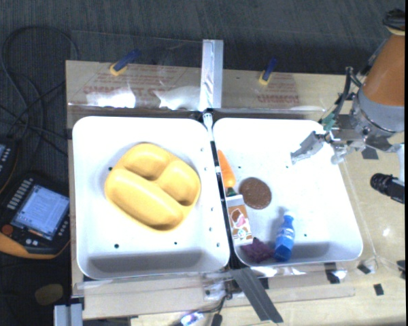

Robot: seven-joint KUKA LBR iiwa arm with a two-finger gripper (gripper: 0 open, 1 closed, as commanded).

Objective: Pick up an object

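Note:
The right bin [326, 202] holds an orange carrot [226, 171] along its left wall and a brown round disc [256, 192] beside it. A small printed carton [239, 222], a blue bottle [284, 236] and a purple lump [258, 250] lie nearer the front. A large yellow bread-like lump [151, 185] fills the middle of the left bin [88, 250]. My gripper [317, 155] hangs over the right bin's far right part, open, with nothing between its fingers. It is well apart from every object.
The arm's orange band [387, 70] and grey wrist stand over the bench at the right edge. A metal divider post [211, 73] rises behind the bins. Two handheld pendants [34, 212] and cables lie on the floor to the left.

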